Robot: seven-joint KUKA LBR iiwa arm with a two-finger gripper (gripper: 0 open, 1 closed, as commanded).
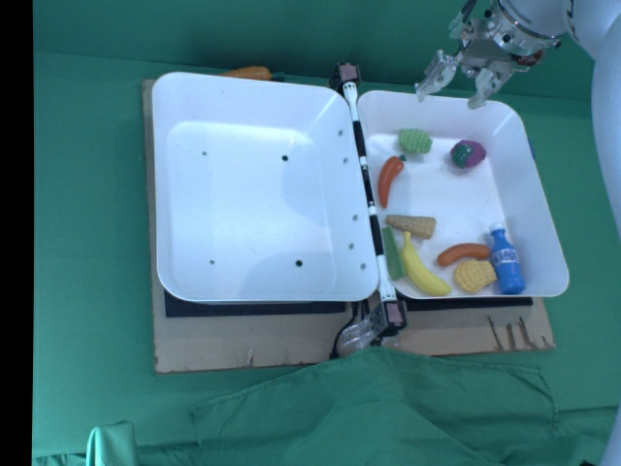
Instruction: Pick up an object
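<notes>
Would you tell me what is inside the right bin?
The right bin holds a broccoli, purple vegetable, chili, wafer, cucumber, banana, sausage, yellow waffle and blue bottle. Nothing looks covered.

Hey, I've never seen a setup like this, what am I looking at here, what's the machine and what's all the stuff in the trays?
This is one camera fixed above a bench, looking down at a slant. The grey robot arm reaches in from the right; its two-finger pincer hangs open above the far edge of the right bin, holding nothing. That bin holds toy food: a banana, a red chili, a blue bottle, a green bumpy piece, a purple one and others. The left bin sits beside it. The job is picking up an object.
</notes>
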